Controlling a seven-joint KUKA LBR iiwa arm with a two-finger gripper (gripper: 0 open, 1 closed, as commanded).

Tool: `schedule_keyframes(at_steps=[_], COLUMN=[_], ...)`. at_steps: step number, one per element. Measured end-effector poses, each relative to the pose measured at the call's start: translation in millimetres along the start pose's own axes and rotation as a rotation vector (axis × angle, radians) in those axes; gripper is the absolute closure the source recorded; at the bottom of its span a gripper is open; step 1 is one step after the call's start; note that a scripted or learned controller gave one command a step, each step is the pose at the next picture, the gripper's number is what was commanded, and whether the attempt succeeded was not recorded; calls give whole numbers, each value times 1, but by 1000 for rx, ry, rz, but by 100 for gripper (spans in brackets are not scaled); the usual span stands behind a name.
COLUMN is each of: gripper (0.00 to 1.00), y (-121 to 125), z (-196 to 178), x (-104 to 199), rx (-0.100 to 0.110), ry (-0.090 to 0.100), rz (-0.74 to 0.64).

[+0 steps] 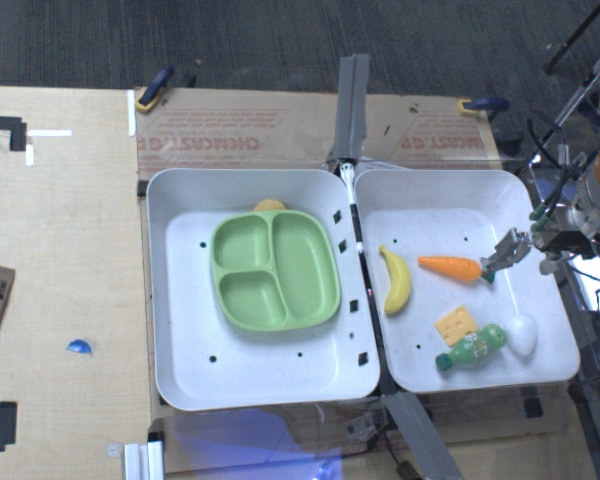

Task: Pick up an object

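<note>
The right bin holds an orange toy carrot, a yellow banana, a yellow cheese block, a green bottle lying on its side, and a white egg. My gripper reaches in from the right edge and sits low over the right bin, its tip right at the carrot's green leafy end. Nothing is seen lifted off the bin floor.
The left bin holds a green divided plate with a small yellow object peeking out behind its far rim. A ridge separates the two bins. Blue clamps sit on the cardboard behind.
</note>
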State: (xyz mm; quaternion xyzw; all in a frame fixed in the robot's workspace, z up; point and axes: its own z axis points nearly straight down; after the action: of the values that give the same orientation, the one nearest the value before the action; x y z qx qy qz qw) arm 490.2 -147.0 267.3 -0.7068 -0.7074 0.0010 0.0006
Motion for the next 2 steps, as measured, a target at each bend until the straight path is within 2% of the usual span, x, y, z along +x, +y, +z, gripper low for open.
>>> schedule_keyframes(at_steps=[1, 2], gripper=[0, 0], y=[38, 74], z=[152, 176], x=[2, 30], rx=[2, 0], ry=[1, 0], rz=[132, 141])
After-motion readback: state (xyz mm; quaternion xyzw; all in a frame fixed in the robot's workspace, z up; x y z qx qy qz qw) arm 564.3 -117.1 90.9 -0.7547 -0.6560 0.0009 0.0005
